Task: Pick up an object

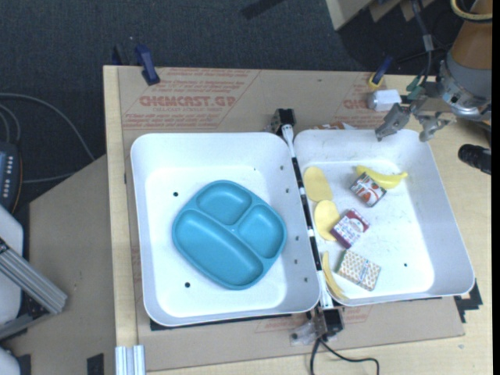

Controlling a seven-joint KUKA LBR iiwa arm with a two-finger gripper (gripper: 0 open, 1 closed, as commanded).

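A dark blue-grey carpet lies behind a bench covered with a brown cardboard sheet that has red printed letters on it. On this sheet stand two shallow white bins side by side. The right bin is the landmark for all places below.

To the left of the right bin, touching it along a black hinge strip, is the left bin. Inside the left bin lies a blue divided plate with three compartments, slightly turned.

Inside the right bin there are several small things. A yellow banana lies near its far wall, in the upper middle part. Just beside the banana, touching or almost touching it, is a small red and white packet. Two pale yellow round pieces lie along the left wall of the bin, one below the other. Near the middle of the bin is a small dark red box. Closer to the near wall lies a patterned carton, tilted. A thin yellow strip lies at the near left corner.

The gripper hangs above the far right corner of the right bin, just over its rim. Its two fingers are spread wide apart and nothing is between them. The grey arm with the orange band goes up to the right from there.

A blue clamp stands on the far left edge of the cardboard, well apart from the right bin.
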